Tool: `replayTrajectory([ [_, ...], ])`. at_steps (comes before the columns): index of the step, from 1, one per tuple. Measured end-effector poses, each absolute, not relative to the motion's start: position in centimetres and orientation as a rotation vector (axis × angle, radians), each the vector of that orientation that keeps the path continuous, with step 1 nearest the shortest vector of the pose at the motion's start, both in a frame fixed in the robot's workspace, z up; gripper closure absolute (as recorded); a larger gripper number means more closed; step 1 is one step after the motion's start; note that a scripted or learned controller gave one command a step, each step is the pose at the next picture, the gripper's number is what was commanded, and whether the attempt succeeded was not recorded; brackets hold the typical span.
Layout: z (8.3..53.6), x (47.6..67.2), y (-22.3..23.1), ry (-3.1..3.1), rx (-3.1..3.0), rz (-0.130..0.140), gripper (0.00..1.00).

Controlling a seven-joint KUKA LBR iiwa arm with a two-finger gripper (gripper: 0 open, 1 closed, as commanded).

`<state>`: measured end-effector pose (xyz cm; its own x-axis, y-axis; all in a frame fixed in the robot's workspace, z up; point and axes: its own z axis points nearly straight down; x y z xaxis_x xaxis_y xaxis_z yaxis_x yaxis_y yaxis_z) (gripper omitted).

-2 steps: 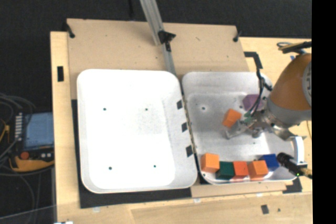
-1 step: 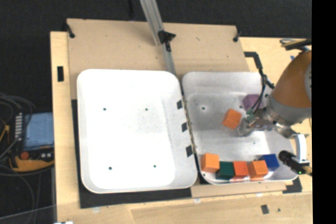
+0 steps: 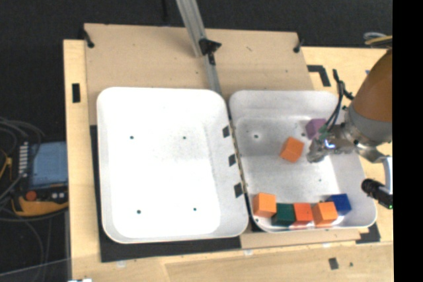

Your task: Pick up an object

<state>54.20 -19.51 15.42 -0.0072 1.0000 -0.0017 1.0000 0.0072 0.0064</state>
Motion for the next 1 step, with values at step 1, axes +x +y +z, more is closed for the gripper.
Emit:
replayTrajectory([
  [1, 21.77, 54.83, -19.97, 2.22, 2.211, 0.006, 1.0],
])
